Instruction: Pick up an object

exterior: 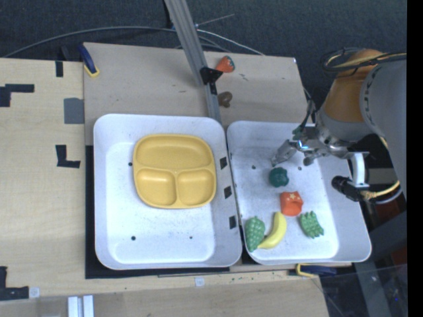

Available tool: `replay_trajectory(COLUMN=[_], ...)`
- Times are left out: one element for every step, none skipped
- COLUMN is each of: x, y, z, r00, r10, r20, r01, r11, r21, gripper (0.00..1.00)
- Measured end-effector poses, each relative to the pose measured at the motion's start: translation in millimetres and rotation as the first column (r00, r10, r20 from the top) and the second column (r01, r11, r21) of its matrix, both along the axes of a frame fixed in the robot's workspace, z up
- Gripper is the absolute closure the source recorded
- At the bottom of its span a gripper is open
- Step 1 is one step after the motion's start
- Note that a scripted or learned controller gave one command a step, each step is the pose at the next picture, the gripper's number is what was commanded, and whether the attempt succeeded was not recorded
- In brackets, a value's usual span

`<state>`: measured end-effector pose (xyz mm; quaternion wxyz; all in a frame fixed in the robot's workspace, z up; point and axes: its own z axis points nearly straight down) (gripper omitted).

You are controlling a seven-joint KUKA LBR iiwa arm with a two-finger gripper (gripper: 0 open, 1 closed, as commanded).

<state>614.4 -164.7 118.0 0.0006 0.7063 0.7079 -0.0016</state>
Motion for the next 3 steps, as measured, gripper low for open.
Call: replay_trajectory(x=[0,-7,-10], y=[1,1,2], z=[12,58,121], r00=[1.000,1.000,1.000], r10=[0.001,-0.001,-0.001], r20=[-0.001,0.005,0.007], r01=[-0.001,0.001,0.001], r11=[1.000,1.000,1.000], r21=[0.003,0.002,0.001], gripper=[1.00,1.00,1.00])
